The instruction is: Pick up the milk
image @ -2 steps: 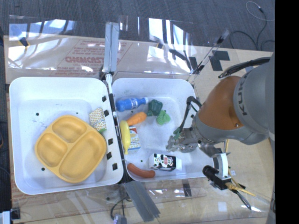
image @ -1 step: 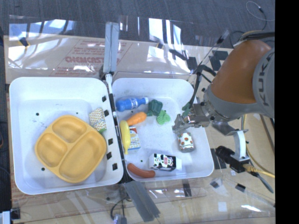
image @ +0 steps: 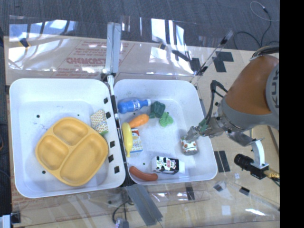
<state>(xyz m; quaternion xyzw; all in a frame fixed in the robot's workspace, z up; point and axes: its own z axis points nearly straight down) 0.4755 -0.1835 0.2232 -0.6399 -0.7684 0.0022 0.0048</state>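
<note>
You had the milk (image: 166,165), a small cow-patterned carton, lying on its side near the front wall of the right bin (image: 204,109), just right of a sausage (image: 143,175). The tool (image: 195,134) sat low by that bin's right wall, directly above a small can (image: 189,146); you could not tell whether it was spread or pinched. Bare floor lay between the carton and the can. A banana (image: 126,137), carrot (image: 138,121), blue bottle (image: 133,105) and green vegetables (image: 160,113) crowded the bin's left and rear. The left bin (image: 28,94) held a yellow divided plate (image: 71,150).
</note>
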